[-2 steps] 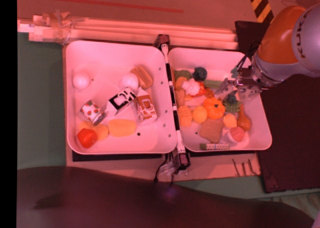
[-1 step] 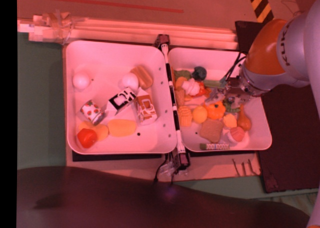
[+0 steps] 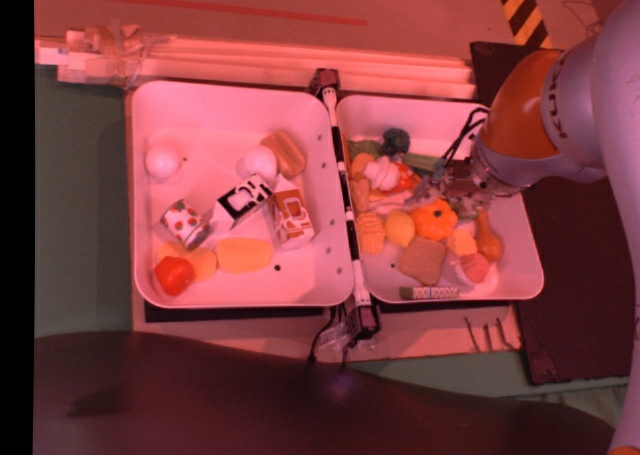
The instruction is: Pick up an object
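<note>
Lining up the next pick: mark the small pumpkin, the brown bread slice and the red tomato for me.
small pumpkin (image 3: 435, 220), camera view, on its orange top.
brown bread slice (image 3: 423, 260), camera view, on its flat face.
red tomato (image 3: 174, 275), camera view, on its rounded top.

The arm (image 3: 590, 83) is a thick, rounded tube of smooth light grey, with a broad glossy orange band (image 3: 525, 108) wrapped above the wrist. Faint lettering runs along the grey beside that band, too blurred to read. Below it sits a darker grey metal wrist block, and thin black cables (image 3: 458, 143) loop from it toward the gripper (image 3: 440, 188), which looks dark and small
</note>
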### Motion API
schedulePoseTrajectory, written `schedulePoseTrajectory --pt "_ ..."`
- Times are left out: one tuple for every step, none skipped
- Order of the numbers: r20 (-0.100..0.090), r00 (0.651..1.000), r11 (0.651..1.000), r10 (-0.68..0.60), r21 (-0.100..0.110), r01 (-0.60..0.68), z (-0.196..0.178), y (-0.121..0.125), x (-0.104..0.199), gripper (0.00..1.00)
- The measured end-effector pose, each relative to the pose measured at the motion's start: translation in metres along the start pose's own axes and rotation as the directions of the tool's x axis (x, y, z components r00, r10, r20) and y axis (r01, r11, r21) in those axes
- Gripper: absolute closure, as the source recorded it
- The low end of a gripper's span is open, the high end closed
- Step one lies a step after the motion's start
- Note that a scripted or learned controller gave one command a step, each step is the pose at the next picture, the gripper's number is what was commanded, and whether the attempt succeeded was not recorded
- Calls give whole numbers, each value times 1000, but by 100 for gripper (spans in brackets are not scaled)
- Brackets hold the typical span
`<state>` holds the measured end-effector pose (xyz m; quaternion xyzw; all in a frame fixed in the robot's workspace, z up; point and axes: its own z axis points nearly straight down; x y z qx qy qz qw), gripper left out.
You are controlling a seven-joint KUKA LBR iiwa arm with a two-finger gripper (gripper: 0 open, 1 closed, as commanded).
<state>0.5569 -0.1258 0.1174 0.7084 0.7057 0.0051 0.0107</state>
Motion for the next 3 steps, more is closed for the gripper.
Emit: schedulePoseTrajectory --pt "4 1000 1000 4 -6 -4 -11 1 -2 100" --pt "-5 1000 1000 -1 10 2 -76 10 -5 100" --pt "-4 1000 1000 0 12 1 -123 16 -13 100"
